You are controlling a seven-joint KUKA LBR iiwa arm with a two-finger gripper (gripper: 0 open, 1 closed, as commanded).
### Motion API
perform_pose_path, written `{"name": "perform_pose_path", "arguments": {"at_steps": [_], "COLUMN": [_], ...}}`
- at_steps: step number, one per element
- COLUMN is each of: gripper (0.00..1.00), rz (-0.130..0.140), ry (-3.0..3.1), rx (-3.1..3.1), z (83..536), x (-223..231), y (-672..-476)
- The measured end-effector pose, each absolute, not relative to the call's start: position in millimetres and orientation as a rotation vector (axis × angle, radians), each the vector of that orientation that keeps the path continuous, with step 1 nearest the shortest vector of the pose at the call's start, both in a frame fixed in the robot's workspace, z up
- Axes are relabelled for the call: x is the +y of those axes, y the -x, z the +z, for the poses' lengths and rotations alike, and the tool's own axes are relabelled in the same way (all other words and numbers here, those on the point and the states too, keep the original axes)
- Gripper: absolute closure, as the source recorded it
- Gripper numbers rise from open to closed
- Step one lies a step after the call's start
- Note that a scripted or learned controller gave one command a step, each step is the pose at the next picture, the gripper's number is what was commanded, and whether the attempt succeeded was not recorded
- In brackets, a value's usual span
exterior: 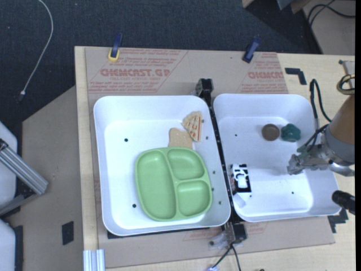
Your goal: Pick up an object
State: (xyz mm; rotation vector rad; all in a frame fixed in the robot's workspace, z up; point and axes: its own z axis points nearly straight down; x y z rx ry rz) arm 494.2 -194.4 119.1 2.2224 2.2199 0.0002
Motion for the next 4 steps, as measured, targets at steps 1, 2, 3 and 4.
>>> {"name": "perform_pose_path", "arguments": {"at_steps": [1,2,3,4], "gripper": [1.00,1.00,1.00,1.00], "rz": [0.002,0.003,0.004,0.002], "ry": [-2.218,-2.216,-2.215,-2.217], "rx": [2.216,2.215,2.217,2.230], "z": [175,228,278,267], "x": [-203,-213,-213,-160], "y": [-489.2,-484.9,-486.2,-491.6]}}
